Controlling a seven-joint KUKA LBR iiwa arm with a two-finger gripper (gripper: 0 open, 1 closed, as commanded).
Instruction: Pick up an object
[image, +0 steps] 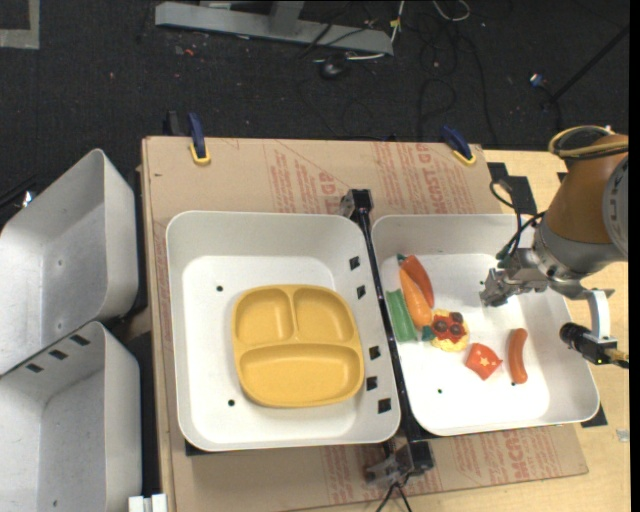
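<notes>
Several toy foods lie in the right bin (560, 400): an orange carrot (418, 281) beside a green piece (402, 315), a yellow pizza slice with dark toppings (449, 331), a red piece (483, 361) and a reddish sausage (517, 356). My gripper (497, 286) hangs over the bin's upper right part, to the right of the carrot and above the sausage, apart from all of them. Nothing shows between its fingers.
The left bin (200, 250) bears a yellow divided plate (297, 345). A black divider (375, 300) runs between the bins. Two white containers (60, 250) stand off the bench to the left. The arm's orange band (580, 205) sits at the right edge.
</notes>
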